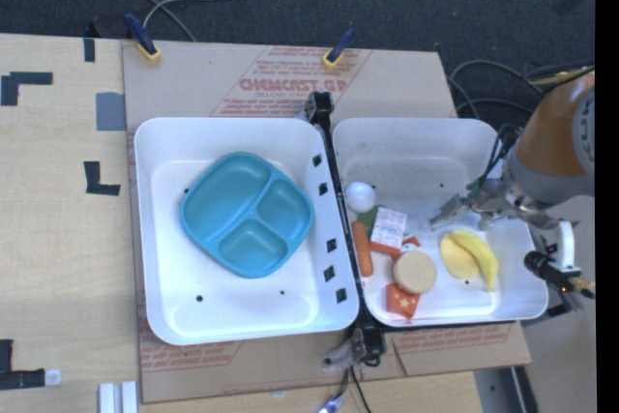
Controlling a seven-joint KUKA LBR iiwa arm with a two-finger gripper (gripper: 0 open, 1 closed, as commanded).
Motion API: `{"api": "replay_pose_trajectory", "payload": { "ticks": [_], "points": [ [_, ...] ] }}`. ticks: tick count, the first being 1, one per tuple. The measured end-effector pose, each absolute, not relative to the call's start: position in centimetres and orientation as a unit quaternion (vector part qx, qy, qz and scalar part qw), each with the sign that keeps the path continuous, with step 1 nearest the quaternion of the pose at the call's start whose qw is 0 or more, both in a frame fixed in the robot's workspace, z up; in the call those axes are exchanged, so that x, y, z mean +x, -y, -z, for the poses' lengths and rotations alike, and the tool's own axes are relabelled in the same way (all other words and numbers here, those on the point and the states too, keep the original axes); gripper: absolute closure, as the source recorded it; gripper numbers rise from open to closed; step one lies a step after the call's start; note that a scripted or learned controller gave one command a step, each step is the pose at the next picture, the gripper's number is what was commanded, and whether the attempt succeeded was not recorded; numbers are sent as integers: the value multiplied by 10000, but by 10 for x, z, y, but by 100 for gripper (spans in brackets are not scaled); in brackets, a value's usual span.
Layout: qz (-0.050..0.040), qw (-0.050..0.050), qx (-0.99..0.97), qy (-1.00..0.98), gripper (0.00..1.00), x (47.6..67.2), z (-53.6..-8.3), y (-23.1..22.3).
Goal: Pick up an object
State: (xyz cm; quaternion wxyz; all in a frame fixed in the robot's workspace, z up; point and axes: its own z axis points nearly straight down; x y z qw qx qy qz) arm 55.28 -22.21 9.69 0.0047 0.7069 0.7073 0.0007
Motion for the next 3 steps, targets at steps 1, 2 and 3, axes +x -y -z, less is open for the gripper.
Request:
{"api": "replay_pose_trajectory", "payload": {
  "ticks": [1,2,3],
  "points": [
    [-7,32,7072,-7070,0,505,-87,199],
    [0,-2,7070,-7072,0,484,-138,208],
    [0,7,7071,-7071,0,484,-86,198]
  ]
}}
